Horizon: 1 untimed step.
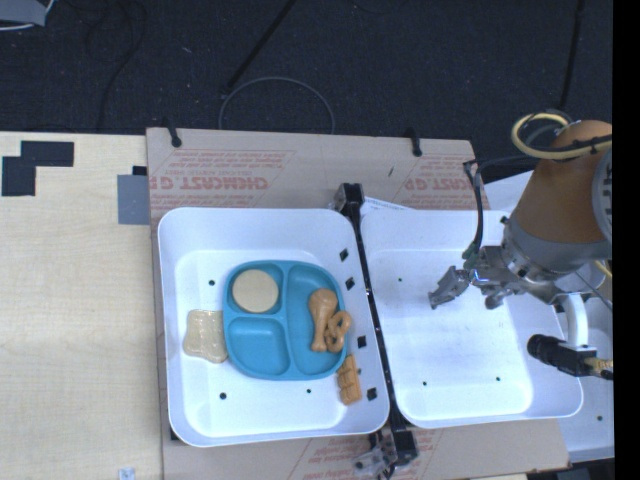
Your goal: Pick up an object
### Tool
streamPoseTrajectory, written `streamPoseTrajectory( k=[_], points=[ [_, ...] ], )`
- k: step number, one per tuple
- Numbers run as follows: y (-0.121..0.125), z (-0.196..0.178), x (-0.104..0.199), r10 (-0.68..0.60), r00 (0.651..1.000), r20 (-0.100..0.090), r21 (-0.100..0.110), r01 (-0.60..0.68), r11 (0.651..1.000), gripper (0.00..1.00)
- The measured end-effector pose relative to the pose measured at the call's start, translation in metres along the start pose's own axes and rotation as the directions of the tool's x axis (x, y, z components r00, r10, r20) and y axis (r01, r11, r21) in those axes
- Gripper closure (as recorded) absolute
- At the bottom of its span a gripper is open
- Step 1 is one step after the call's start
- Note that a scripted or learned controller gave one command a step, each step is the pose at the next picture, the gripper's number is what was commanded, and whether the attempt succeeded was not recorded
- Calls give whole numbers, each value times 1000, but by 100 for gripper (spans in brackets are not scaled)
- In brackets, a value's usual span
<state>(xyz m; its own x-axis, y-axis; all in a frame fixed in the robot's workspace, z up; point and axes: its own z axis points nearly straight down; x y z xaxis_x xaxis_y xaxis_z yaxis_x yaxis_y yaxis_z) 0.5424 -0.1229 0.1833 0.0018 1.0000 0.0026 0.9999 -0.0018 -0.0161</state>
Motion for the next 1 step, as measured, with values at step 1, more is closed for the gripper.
streamPoseTrajectory(
  k=[1],
  points=[
    [3,-6,0,-2,1000,1,-12,2,1000,0]
  ],
)
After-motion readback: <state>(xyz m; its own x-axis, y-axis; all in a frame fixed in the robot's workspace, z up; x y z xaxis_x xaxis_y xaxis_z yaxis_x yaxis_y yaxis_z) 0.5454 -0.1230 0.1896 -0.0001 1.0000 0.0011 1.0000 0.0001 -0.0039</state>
